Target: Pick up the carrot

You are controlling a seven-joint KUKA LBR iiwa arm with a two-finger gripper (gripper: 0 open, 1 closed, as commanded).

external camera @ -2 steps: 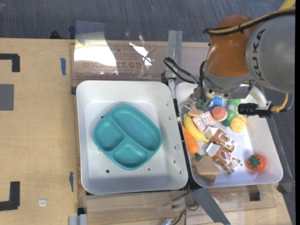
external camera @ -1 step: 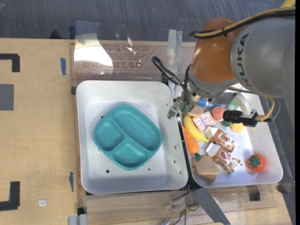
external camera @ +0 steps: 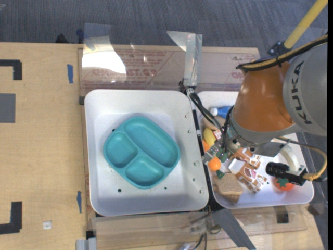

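The carrot (external camera: 213, 164) shows as an orange piece at the left side of the right bin (external camera: 302, 196), close to the wall between the bins. The gripper (external camera: 222, 151) hangs low over that spot, just above and right of the orange piece, under the arm's orange band (external camera: 260, 105). Part of the carrot is covered by the gripper body. I cannot make out whether anything is held.
A teal divided plate (external camera: 141, 151) lies in the left bin (external camera: 104, 108). The right bin also holds a yellow item (external camera: 209, 135), a blue item (external camera: 222, 111), a bread slice (external camera: 229, 186), a brown-and-white pack (external camera: 251, 174) and an orange-red fruit (external camera: 284, 184).
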